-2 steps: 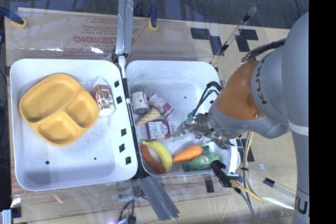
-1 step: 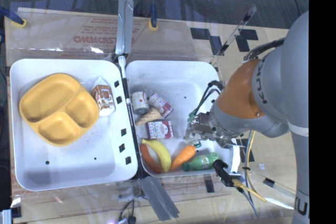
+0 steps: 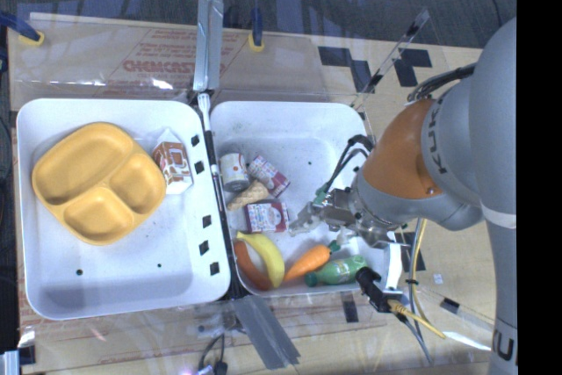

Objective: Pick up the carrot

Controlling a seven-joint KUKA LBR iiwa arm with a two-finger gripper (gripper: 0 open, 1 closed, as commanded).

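The carrot (image 3: 307, 262) is orange, tapered, lying slanted.

The carrot (image 3: 306, 263) lies hemmed in at the right bin's (image 3: 281, 111) near wall: a banana (image 3: 266, 254) touches its left end and a green bottle (image 3: 340, 270) its right. Packets (image 3: 267, 215) and a can (image 3: 233, 170) crowd the left side. The bin's far half is bare floor, open from above.
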